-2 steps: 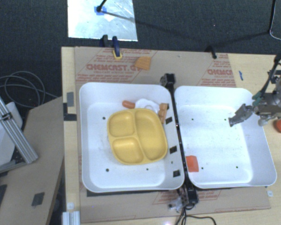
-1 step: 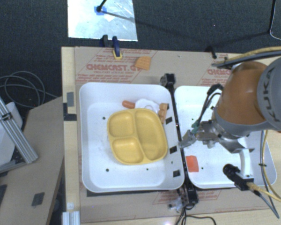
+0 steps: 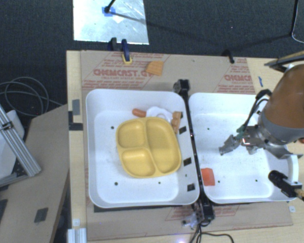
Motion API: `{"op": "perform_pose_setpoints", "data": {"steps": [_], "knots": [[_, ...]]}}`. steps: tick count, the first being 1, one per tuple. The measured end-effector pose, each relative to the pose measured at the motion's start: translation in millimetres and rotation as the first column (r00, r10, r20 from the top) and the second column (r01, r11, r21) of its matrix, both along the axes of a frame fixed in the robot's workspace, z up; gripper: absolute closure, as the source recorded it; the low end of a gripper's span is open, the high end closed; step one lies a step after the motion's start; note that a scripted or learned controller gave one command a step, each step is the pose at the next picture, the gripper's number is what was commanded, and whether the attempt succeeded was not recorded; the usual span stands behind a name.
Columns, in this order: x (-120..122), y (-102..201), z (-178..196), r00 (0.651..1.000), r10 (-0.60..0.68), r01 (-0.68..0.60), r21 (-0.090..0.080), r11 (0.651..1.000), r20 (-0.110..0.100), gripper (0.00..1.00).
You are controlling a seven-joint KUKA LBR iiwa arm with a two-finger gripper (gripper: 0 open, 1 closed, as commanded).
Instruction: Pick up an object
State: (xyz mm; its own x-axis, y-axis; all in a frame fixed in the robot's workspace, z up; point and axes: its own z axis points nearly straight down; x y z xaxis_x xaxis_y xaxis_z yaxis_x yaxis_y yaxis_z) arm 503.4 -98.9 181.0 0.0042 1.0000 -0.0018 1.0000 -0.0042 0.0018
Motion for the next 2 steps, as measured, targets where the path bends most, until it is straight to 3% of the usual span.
{"op": "perform_pose_setpoints", "data": {"steps": [1,2], "knots": [[-15,-43,158,1.000,0.001,-0.001,-0.005,1.000,0.019,0.00],[-18,4,53,1.000,0.011,-0.011,0.005,1.000,-0.009,0.00]]}}
